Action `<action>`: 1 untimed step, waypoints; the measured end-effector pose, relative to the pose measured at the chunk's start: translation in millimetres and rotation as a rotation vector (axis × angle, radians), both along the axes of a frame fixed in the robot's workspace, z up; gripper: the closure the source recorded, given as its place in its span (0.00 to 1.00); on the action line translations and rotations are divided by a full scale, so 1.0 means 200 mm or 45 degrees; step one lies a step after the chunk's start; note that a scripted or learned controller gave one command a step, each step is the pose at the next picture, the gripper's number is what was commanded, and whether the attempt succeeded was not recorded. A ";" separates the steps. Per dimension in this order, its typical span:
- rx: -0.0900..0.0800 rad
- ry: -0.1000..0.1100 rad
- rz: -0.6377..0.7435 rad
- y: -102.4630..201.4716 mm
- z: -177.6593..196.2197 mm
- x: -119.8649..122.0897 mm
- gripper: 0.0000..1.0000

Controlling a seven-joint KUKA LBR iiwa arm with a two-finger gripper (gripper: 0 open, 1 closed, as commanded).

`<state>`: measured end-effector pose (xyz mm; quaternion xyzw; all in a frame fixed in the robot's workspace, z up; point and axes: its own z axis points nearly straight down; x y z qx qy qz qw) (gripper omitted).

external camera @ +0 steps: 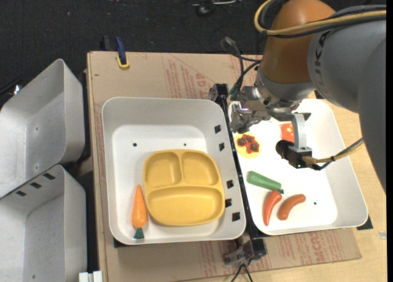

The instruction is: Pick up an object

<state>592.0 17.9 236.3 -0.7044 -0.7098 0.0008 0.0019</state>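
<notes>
The arm (344, 41) reaches in from the right and bends down, so that the end effector (244, 112) hangs over the far left corner of the right bin (344, 210). I cannot tell whether it is open or closed.

Two white bins sit side by side on the tabletop (159, 72). The left bin (116, 152) holds one yellow tray (183, 187) with one carrot (139, 208) just beside its left edge.

The right bin holds five things:
- one dark red-and-yellow piece (248, 143) just below the end effector
- one red block (287, 131)
- one green pepper (264, 181)
- one red chili (271, 206)
- one sausage (291, 206), near the chili
</notes>
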 end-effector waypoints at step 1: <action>0.000 -0.002 -0.001 0.24 -0.06 -0.02 1.00</action>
